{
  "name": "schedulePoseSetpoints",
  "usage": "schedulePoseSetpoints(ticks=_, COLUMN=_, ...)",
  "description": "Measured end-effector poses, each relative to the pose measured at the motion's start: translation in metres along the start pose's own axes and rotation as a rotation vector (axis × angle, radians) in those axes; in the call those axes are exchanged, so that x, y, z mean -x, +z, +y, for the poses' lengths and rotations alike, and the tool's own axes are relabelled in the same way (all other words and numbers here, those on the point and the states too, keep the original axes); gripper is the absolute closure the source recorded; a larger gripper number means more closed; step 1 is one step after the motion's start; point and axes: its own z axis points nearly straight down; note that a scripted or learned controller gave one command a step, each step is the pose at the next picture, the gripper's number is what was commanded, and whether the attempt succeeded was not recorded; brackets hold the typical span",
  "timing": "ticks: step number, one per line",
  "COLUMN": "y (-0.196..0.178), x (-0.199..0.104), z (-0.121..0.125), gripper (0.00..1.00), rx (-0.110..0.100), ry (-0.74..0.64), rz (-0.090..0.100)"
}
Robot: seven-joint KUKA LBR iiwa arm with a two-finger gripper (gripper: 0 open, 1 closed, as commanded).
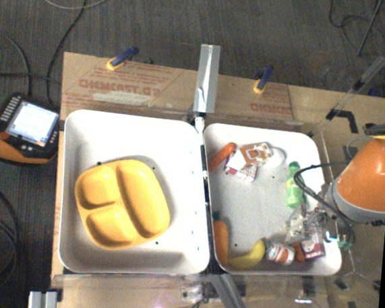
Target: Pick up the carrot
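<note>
Writing showed faintly in red on the brown cardboard (151, 88) laid over the counter behind the bins, but the letters were too blurred to read. A small white and orange packet (249, 160) in the right bin (275, 136) bore printing as well, likewise illegible, and the same went for the red and white can (280, 253) lying on its side near that bin's front wall.

Two blue and yellow clamps (122, 58) pinned the cardboard at its far edge, and a grey metal post (207, 77) stood between the bins at the back. A handheld control pendant (22, 129) with a lit screen lay on the floor to the left, among black cables.

The left bin (79, 132) held a yellow divided plate (123, 203), tilted askew. The right bin held the carrot (221, 239) against its left wall near the front, its lower end beside a banana (250, 254). A sausage-like orange piece (221, 156) lay at the back left beside the packet, a green bottle (292, 184) rested along the right side, and a small red carton (312, 249) sat near the can.

The pincer (307, 225) hung over the right bin's front right part, close to the can and carton and well apart from the carrot; whether it was open or closed could not be told.
</note>
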Motion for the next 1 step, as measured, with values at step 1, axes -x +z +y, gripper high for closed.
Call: schedulePoseSetpoints(ticks=1, y=-0.0083, x=0.0019, z=0.0005, gripper=1.00, rx=-0.001, ry=0.002, rz=-0.002)
